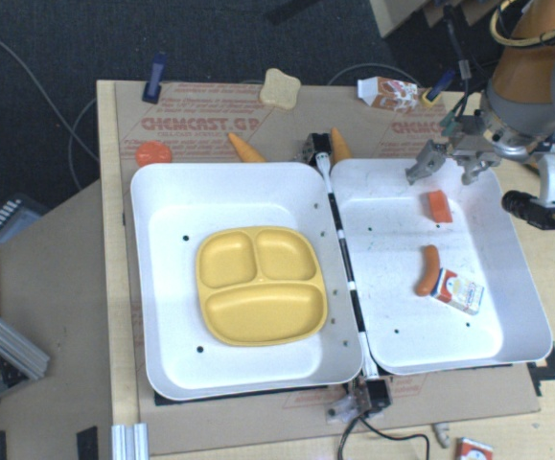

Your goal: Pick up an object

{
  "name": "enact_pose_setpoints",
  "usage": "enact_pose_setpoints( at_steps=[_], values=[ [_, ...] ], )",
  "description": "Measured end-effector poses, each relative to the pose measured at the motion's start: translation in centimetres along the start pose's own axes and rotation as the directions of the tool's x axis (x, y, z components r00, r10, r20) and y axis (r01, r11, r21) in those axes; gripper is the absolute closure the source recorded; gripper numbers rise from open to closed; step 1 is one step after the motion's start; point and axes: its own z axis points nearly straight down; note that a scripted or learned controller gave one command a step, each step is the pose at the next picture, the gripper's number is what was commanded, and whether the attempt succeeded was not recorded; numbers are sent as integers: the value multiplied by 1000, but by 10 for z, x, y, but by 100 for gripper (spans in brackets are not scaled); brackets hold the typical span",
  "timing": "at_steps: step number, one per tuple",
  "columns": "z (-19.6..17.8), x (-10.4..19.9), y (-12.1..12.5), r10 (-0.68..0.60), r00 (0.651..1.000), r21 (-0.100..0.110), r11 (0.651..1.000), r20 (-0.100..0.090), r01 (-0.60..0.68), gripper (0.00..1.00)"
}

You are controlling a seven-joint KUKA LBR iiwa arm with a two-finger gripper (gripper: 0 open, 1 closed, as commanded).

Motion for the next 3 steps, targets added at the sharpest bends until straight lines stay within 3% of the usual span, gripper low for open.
enact_pose_setpoints(
  at_steps=[1,2,3],
  values=[
    [104,-43,-3,1,1000,3,1000,0,-1,0],
    [103,-21,-64,1,1000,1,1000,0,-1,0],
    [93,-21,-63,2,1000,-2,1000,0,-2,100]
  ],
)
